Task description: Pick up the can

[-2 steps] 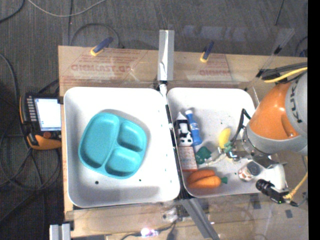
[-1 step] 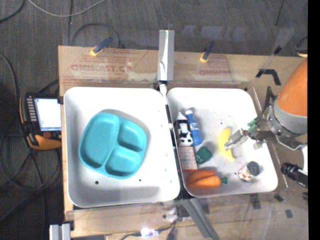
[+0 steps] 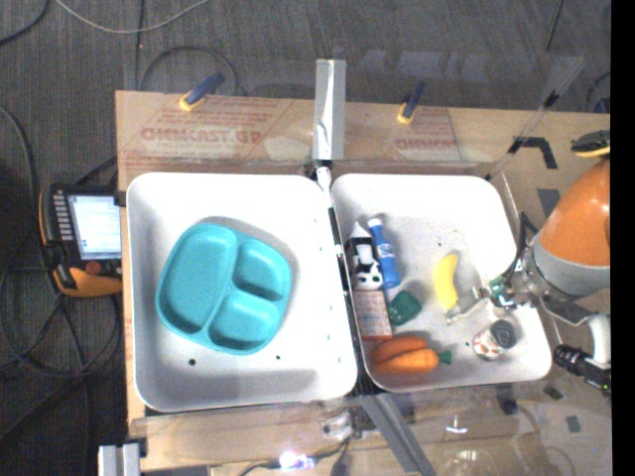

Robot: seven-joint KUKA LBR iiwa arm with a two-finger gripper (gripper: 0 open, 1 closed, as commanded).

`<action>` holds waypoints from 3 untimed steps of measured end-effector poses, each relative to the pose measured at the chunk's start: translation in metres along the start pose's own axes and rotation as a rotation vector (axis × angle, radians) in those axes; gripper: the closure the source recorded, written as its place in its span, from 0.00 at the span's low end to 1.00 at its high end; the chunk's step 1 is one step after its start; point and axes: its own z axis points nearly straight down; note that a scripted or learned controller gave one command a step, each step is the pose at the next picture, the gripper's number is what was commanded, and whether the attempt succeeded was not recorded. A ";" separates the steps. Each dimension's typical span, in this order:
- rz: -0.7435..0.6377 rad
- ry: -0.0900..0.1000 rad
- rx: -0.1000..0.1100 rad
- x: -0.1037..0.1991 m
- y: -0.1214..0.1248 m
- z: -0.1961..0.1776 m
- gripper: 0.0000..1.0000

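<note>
Two shallow white bins are seen from above, side by side on a brown cardboard-covered bench [image 3: 248, 132]. The grey arm with its orange band [image 3: 585, 221] is seen entering from the right, over the right-hand bin [image 3: 427, 191]. The two-finger gripper [image 3: 478, 303] is placed low near that bin's right wall, with pale metal fingers pointing leftward. Whether the fingers are wide or narrow cannot be told, and nothing is seen held between them.

The small round can [image 3: 496, 339], silvery with a dark top and a reddish rim, is found just below the gripper, close to the bin's lower right corner, apart from the fingers.

Just to the gripper's left, a yellow banana [image 3: 446, 278] is laid. Further left, a green block [image 3: 404, 308] and a blue-and-white tube [image 3: 383, 254] are seen beside a black-and-white figure [image 3: 365, 261]. Below and left of the gripper, an orange carrot [image 3: 405, 355] is laid along the bin's lower edge.

Well to the gripper's left, the left-hand bin [image 3: 159, 365] is seen holding a turquoise plastic plate with three compartments [image 3: 228, 286].
</note>
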 end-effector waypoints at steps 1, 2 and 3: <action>0.008 -0.002 -0.020 0.004 -0.003 0.013 0.00; 0.012 -0.002 -0.021 0.004 -0.003 0.013 0.00; -0.084 -0.008 -0.005 -0.001 -0.011 -0.010 0.00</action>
